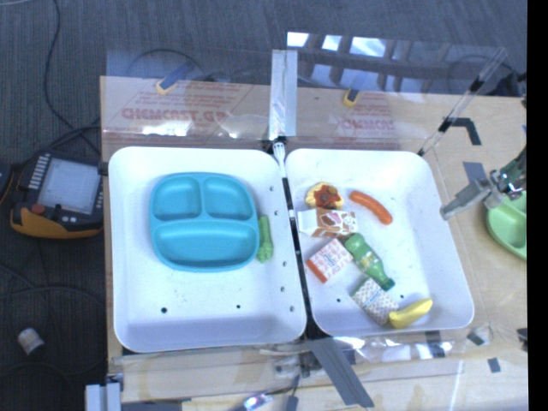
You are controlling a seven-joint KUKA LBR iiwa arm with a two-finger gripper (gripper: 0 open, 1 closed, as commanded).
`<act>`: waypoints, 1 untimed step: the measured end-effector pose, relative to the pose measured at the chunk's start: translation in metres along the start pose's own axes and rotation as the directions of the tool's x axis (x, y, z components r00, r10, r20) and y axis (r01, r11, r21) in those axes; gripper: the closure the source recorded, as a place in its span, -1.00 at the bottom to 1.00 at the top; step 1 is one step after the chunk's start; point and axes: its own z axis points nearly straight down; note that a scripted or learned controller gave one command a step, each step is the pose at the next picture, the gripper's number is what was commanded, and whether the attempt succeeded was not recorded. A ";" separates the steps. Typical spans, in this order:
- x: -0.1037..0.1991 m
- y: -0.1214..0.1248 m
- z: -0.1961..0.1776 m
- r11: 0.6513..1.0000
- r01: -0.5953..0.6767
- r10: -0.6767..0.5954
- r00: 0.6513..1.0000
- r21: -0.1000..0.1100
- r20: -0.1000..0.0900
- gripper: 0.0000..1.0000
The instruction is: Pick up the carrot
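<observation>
The scene was brightly and evenly lit from above. Both white bins [205,315] were close to washed out, their walls losing detail. Behind the bins, clear plastic sheeting [385,58] threw back hard pale-blue glare, and more glints showed along the metal frame in front of them. Shadows were soft and short, the faintest under the blue divided plate [204,221]. The dark carpet left of the bins stayed dim. Focus was soft throughout, so small packet labels were perhaps unreadable from blur.

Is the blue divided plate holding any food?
Empty: the blue divided plate shows bare compartments; a green pepper lies beside it.
</observation>
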 end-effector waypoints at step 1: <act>-0.006 0.081 0.127 0.983 -0.183 0.183 0.983 0.003 0.000 -1.00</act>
